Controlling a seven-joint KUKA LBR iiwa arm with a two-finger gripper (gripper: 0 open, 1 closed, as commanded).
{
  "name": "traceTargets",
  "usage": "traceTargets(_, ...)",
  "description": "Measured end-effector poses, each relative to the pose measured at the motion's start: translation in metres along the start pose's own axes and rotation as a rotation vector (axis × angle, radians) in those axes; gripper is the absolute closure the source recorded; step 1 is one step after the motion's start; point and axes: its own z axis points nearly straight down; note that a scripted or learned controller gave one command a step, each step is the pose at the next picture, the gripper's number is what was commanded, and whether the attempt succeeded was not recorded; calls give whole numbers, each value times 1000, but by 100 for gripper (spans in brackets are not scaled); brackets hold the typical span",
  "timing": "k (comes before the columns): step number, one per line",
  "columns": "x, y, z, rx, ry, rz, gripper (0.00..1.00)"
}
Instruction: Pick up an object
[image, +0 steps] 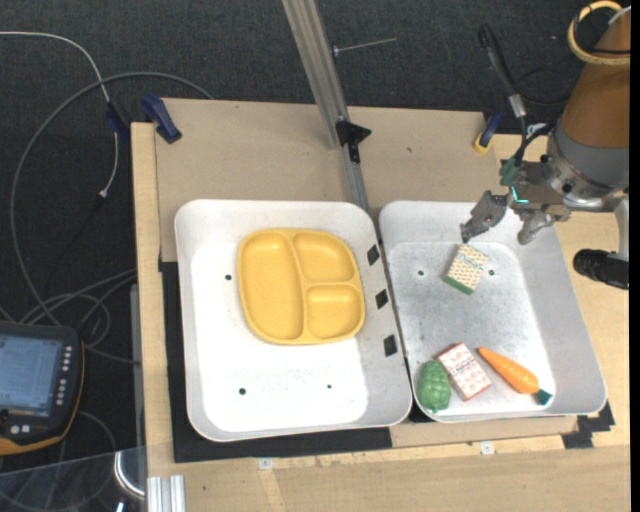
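Two shallow white bins sat side by side on the bench. The left bin (200, 300) held a yellow divided tray (300, 285) with three compartments, lying flat toward its upper middle. The right bin (560, 320) held four things: a small patterned box (467, 269) near its upper middle, tilted; a green toy vegetable (434, 385) at the lower left corner; a red-and-white carton (465, 371) touching it on the right; and an orange carrot (511, 371) just beside the carton, lying aslant. The gripper (506, 217) hung over the right bin's upper edge, fingers spread apart and holding nothing, the patterned box just below its left finger. A metal post (325, 85) ran down to the gap between the bins. Blue clamps (160, 118) gripped the tan bench (250, 140) at its far corners. A handheld control pendant (35, 385) and loose cables (80, 200) lay on dark carpet to the left.
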Motion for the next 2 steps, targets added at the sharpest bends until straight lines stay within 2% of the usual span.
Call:
traceTargets(1,0,0,0,0,0,0,0)
traceTargets(2,4,-1,63,6,1,0,0)
